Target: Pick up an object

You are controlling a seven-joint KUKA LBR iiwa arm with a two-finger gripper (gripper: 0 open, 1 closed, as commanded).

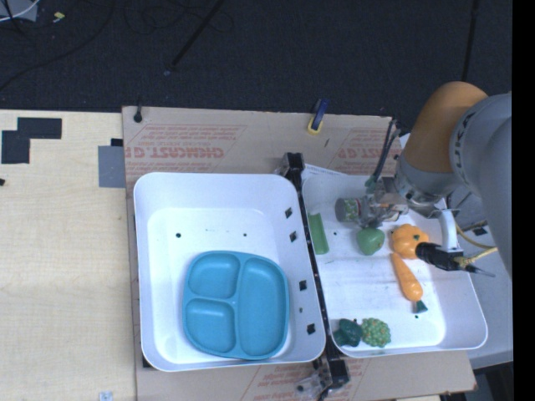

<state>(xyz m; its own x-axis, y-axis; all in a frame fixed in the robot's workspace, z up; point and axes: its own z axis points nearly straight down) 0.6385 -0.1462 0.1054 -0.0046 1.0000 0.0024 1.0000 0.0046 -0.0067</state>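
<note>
— Which object are we after? The round green vegetable [369, 241] looks likeliest: it sits on the floor of the right bin [468, 328], up in the far half.

— And we have the gripper [368, 213] right above it, touching or nearly touching its top. Can we call it picked?

— No. It seems to rest on the bin floor, so we judge the lift not yet done. From this slant we cannot tell how the pincer stands, nor whether anything sits between its tips.

— What lies around it?

— An orange pepper [406, 240] just beside it on the arm's side, a carrot [408, 277] below that, a green stick [318, 232] near the divider, and two broccoli pieces [364, 332] at the near edge.

— And the left bin [159, 215]?

— We see a blue divided plate [236, 304] there, well apart from our reach. So we count approach as done; grip and lift remain.
</note>
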